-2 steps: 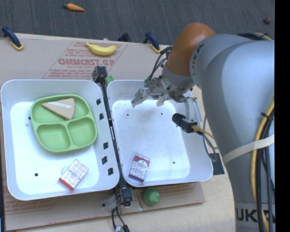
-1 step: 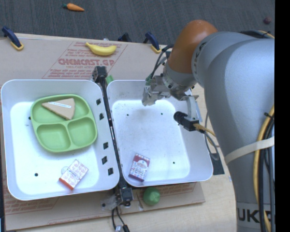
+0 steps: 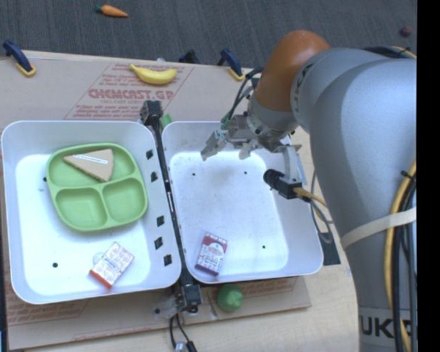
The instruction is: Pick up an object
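My pincer point(image 3: 227, 147) hangs over the far edge of the right bin point(image 3: 301, 259), fingers spread apart and holding nothing. The small red carton point(image 3: 212, 254) lies well below it, at the near wall, apart from my fingers.

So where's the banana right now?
The banana lies on the cardboard behind the two bins, outside both, near the top of the camera view, just above the divider between them.
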Controlling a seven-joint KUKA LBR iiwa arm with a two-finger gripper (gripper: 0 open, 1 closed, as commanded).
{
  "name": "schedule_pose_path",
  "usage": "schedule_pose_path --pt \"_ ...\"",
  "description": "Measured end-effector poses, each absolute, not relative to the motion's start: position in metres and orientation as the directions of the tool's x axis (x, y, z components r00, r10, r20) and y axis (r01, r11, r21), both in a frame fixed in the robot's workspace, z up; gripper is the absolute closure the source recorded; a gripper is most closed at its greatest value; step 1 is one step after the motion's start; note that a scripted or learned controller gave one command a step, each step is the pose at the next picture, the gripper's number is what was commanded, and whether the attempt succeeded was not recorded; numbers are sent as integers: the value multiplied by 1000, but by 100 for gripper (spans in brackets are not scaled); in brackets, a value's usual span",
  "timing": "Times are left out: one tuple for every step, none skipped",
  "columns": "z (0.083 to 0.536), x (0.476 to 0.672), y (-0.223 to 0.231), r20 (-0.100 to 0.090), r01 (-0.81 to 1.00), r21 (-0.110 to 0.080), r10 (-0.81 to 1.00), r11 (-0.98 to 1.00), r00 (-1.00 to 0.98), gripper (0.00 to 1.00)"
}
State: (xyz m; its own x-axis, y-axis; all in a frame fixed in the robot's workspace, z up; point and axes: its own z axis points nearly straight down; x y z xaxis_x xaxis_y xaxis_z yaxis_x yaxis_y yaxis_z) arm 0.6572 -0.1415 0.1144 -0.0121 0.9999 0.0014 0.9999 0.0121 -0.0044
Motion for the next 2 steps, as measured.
schedule_pose_path --pt "92 656 -211 1 1000 -1 1000 2 -2 0" --pt "103 657 -210 2 1000 0 1000 6 -6 100"
